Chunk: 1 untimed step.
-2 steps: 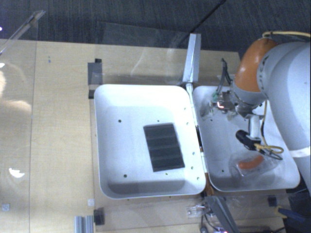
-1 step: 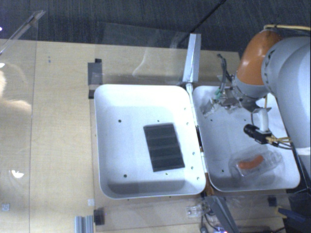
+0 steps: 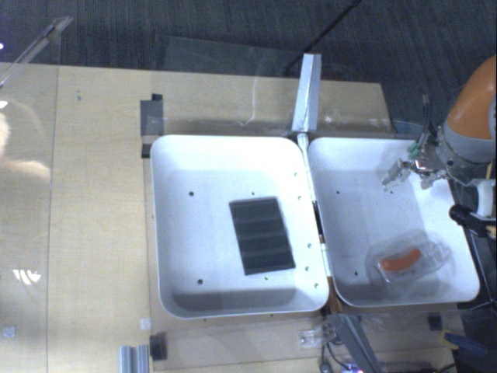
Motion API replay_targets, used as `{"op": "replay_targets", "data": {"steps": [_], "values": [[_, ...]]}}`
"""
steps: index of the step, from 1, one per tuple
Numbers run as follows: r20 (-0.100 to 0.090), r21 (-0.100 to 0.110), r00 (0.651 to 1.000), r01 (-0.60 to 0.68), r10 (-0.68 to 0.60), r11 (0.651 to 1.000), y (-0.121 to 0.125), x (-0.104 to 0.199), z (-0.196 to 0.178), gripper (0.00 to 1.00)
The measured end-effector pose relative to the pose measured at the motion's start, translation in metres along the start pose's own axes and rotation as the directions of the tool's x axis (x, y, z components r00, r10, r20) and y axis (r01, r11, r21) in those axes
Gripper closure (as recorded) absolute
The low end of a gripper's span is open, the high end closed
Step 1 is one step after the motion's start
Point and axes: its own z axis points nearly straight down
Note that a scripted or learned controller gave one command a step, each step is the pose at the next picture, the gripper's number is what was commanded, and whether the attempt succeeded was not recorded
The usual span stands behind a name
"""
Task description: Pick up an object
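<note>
A dark ribbed rectangular pad [image 3: 262,235] lies flat near the middle of the left bin [image 3: 175,208]. In the right bin [image 3: 349,169], a clear plastic piece with an orange object inside [image 3: 401,261] rests near the front right corner. My gripper [image 3: 396,173] hangs over the back right part of the right bin, well behind the orange object and apart from it. The grey arm with its orange band [image 3: 475,109] enters from the right edge. I see nothing held in the gripper.
A metal bar [image 3: 307,92] rises behind the seam between the bins. Black brackets [image 3: 151,119] sit at the left bin's back left corner. The wooden bench top [image 3: 78,208] spreads out to the left. Cables and clamps [image 3: 342,344] lie at the front.
</note>
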Motion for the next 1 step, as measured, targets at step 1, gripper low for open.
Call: {"op": "replay_targets", "data": {"steps": [1], "values": [[0.000,-0.002,0.999,-0.051,0.051,0.999,0.0107,0.0203,-0.0584,0.00]]}}
